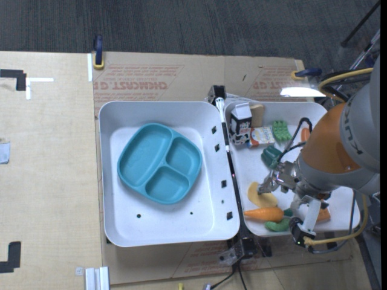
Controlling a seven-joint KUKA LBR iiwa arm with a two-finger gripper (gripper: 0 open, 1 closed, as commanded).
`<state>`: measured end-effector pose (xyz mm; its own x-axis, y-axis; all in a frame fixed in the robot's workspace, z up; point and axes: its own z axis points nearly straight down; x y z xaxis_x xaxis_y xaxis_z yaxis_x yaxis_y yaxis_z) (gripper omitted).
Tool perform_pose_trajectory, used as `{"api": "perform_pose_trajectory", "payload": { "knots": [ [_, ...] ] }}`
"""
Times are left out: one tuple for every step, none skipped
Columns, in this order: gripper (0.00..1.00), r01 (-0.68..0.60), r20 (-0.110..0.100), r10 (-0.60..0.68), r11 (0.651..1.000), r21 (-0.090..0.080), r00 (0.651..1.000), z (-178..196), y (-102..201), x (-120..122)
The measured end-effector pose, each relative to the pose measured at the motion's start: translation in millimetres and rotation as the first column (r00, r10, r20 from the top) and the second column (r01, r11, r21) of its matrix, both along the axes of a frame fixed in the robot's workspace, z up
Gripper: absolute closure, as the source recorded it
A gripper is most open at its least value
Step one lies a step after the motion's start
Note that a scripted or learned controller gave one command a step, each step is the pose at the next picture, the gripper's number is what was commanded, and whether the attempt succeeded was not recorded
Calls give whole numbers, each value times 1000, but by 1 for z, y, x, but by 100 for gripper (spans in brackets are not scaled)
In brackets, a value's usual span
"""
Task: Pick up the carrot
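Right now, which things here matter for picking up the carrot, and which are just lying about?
For the job: carrot; gripper.

Lying about: blue divided plate; milk carton; green block; yellow piece; green piece.

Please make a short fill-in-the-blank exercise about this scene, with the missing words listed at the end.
1. The blue plate has ___ compartments.
2. The blue plate lies in the ___ bin of this view.
3. The carrot has the colour ___.
4. The carrot lies in the same bin as the ___ block with studs.

Missing words: three; left; orange; green
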<state>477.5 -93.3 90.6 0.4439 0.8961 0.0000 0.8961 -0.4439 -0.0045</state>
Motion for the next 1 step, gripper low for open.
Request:
{"api": "perform_pose_trajectory", "payload": {
  "knots": [
    [0, 111, 3, -111, 994, -1, 994, 1, -2, 0]
  ]
}}
